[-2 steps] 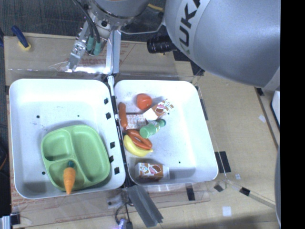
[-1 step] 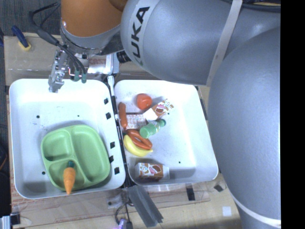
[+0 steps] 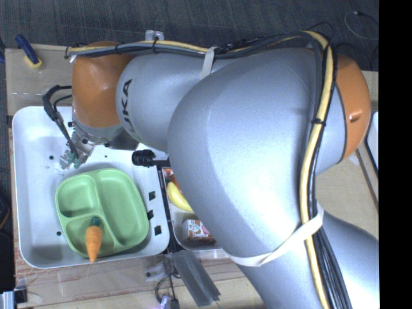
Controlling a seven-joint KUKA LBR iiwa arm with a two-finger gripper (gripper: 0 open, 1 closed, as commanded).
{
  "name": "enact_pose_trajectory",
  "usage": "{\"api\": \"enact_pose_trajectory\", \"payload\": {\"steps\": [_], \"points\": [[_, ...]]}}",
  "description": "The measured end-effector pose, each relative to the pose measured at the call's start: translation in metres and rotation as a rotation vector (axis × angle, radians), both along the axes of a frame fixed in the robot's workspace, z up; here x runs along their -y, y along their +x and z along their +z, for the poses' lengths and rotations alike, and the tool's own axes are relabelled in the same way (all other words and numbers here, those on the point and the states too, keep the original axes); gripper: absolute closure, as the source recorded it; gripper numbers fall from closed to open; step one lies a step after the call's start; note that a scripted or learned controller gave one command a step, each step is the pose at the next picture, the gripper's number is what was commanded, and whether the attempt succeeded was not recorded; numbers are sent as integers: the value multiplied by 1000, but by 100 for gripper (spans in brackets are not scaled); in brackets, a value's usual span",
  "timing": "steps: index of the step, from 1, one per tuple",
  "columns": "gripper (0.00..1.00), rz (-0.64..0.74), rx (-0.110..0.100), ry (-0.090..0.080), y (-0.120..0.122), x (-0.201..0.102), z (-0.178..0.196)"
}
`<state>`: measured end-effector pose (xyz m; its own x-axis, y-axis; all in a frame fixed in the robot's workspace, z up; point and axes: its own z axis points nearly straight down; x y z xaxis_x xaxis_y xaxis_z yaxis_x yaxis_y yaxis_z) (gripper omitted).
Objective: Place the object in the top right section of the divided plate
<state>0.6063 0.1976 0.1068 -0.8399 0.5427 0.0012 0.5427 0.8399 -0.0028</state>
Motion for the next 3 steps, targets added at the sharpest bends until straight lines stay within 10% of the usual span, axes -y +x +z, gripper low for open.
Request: {"api": "enact_pose_trajectory", "payload": {"steps": [1, 2, 3], "points": [[100, 86, 5, 2, 40, -20, 139], [100, -369, 5, 1, 41, -21, 276], [100, -358, 6, 0, 41, -25, 286]]}}
